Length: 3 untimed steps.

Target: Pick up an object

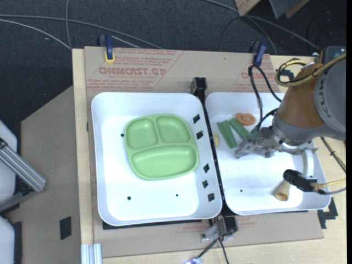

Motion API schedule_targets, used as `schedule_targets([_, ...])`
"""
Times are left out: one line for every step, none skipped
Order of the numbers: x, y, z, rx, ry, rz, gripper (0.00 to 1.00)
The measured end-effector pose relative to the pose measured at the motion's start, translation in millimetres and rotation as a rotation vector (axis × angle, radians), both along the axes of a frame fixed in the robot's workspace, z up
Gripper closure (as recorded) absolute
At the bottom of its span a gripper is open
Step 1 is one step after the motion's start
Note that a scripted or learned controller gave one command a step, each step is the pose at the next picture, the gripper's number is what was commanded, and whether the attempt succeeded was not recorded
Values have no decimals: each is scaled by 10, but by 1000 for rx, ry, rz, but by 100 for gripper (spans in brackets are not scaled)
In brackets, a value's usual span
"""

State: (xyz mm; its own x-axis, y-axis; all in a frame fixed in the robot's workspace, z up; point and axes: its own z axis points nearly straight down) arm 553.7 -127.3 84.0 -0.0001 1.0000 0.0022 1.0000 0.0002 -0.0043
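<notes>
- Two white bins sit on the worktop (137, 65); left bin (110, 191) holds a green divided plate (161, 146).
- Right bin (258, 202): green blocks (232, 132), orange ring (245, 119), tan cone (282, 191).
- Claw (254, 147) low, touching the blocks perhaps; whether apart or together I cannot tell.

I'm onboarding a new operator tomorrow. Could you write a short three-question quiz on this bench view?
1. True or false: the green plate lies in the right bin.
2. Which lies nearest the gripper? A) green sticks B) plate C) cone
3. Fill in: the orange ring lies near the right bin's ____ wall, far or near.

Key
1. False; it lies in the left bin.
2. A; the sticks lie just beside the gripper, toward the divider.
3. Far; the ring sits up by the far wall, beyond the sticks.
</notes>
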Motion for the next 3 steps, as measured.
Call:
schedule_targets([10,0,120,0,-3,-1,100])
schedule_targets([28,-28,555,-3,-9,0,100])
schedule_targets([28,-30,1202,-3,-11,1,100])
